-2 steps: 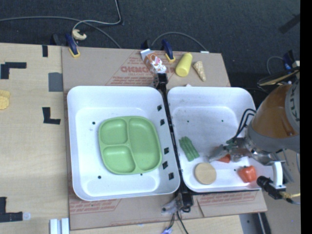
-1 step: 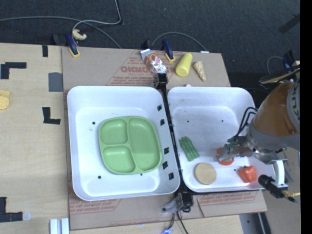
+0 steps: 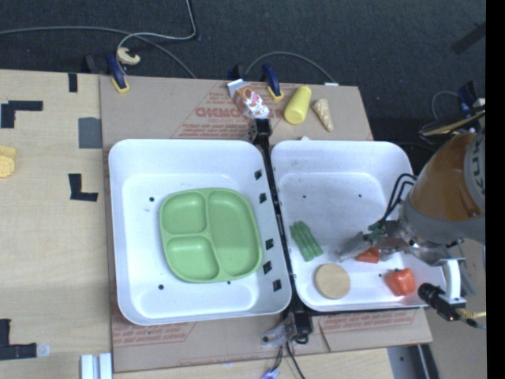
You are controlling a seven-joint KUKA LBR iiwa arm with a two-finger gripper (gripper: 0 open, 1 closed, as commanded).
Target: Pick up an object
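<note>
The right bin holds a green ridged piece, a tan round disc, a red pepper-like piece and a small red-orange piece. My gripper reaches in from the right, low over the bin floor, right above the small red-orange piece and partly covering it. Whether it touches that piece is unclear. The green piece lies to the gripper's left, the disc below-left, and the red piece below-right.
The left bin contains a green divided plate. Behind the bins on the cardboard lie a yellow cylinder, a cone-shaped piece and a small carton. The arm's orange band hangs over the right bin's right wall.
</note>
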